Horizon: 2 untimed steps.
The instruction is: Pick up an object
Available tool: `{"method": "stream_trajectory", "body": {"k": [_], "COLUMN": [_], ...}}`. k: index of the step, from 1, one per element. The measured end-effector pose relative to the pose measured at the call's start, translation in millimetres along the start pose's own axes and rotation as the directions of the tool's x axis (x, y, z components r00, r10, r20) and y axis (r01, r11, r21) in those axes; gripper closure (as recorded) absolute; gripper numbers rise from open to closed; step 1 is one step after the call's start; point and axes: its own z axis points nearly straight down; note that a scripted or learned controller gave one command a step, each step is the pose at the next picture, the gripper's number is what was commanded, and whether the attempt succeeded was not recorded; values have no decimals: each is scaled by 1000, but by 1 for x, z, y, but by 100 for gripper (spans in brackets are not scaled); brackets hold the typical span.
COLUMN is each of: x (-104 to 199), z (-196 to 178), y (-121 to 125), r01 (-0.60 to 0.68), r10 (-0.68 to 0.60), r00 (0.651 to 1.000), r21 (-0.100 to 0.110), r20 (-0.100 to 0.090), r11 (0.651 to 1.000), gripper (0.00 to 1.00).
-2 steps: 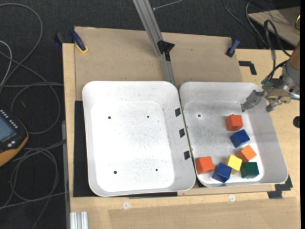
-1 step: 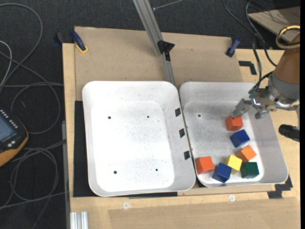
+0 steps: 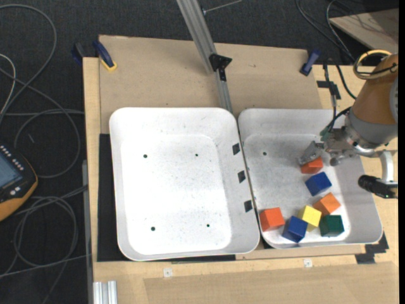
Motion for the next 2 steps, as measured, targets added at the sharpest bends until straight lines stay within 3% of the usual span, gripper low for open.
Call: {"method": "stream_trajectory", "body": {"k": [1, 2], "x": [-1, -3], "z": [-15, -77], "y": [2, -3], "r01": [1, -1], "r10": [0, 1], "r00": [1000, 1000], "r21": [-7, -13], "r20": [2, 5], "r11": [1000, 1000], "gripper": [100, 100]}}
